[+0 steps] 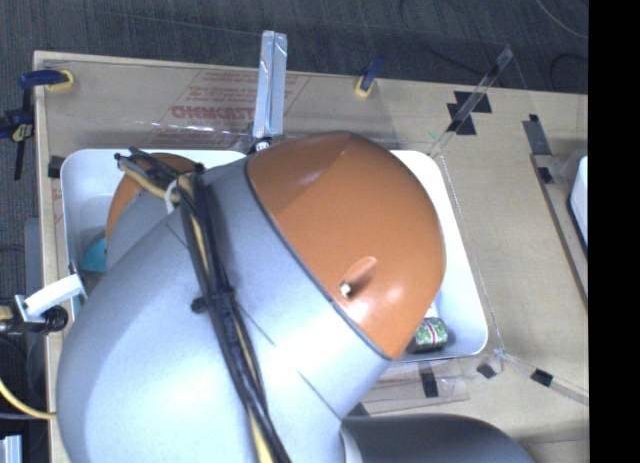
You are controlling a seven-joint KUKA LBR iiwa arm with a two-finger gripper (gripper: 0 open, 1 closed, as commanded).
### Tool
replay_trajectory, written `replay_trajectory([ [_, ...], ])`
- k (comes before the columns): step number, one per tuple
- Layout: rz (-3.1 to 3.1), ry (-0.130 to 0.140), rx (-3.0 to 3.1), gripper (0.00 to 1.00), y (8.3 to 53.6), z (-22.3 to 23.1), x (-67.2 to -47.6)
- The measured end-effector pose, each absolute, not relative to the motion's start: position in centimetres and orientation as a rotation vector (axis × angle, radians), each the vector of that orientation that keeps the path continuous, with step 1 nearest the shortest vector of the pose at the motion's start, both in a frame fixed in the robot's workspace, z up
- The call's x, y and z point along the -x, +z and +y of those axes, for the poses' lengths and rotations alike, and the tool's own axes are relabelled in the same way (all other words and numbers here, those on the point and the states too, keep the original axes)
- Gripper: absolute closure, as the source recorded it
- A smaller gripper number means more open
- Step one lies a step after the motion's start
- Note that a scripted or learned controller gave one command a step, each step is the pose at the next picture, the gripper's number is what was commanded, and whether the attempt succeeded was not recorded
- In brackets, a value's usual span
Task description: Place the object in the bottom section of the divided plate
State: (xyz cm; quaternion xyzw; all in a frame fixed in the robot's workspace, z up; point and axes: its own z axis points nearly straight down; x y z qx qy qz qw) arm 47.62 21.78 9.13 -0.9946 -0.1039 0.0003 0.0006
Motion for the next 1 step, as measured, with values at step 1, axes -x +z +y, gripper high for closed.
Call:
replay_trajectory([
  [1,-0.53,0.005,3.097,1.0,9.99,21.77,-47.52],
])
